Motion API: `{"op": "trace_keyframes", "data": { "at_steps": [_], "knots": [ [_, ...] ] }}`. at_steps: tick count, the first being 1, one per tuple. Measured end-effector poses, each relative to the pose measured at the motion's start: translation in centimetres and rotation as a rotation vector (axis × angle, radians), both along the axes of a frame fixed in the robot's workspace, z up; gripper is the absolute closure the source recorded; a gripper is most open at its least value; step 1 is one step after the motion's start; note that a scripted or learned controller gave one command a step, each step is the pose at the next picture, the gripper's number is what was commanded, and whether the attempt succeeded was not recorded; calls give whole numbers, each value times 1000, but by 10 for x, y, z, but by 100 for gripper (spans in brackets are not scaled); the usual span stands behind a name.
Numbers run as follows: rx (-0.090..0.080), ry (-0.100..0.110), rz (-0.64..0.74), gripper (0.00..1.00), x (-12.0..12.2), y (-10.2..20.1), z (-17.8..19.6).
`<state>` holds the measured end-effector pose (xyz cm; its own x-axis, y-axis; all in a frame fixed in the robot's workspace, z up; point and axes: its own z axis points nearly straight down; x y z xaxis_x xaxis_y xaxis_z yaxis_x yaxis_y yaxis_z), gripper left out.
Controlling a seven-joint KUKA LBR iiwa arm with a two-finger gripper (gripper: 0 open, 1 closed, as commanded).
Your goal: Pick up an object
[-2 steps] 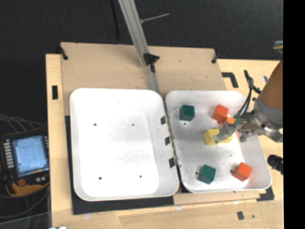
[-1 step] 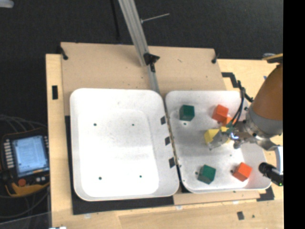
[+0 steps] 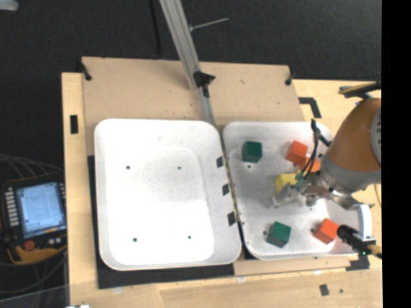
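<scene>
In the right bin [image 3: 257,252], my gripper [image 3: 297,194] is low over the floor near the middle. A yellow block [image 3: 284,182] lies right at its upper left side, partly covered by it. An orange cube [image 3: 297,153] sits just behind the gripper, and a green cube [image 3: 252,151] lies further left at the back. Toward the front are a second green cube [image 3: 279,233] and a second orange cube [image 3: 326,230]. Whether the yellow block is held between the jaws is hidden by the wrist.
The left bin [image 3: 115,172] stands beside the right one, with clips along the shared wall [image 3: 228,188]. A slanted metal post [image 3: 183,37] rises behind the bins. A handheld control pendant [image 3: 35,213] lies off the bench at left.
</scene>
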<state>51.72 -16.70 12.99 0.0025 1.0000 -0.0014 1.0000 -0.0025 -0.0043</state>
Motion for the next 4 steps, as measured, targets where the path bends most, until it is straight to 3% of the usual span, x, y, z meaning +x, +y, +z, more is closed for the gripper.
{"op": "trace_keyframes", "data": {
  "at_steps": [1,2,3,4],
  "knots": [
    [1,-11,-5,100,3,1,14],
    [0,-11,6,100,2,3,58],
    [1,-7,6,100,3,2,71],
    [2,-10,10,100,6,54,88]
  ]
}}
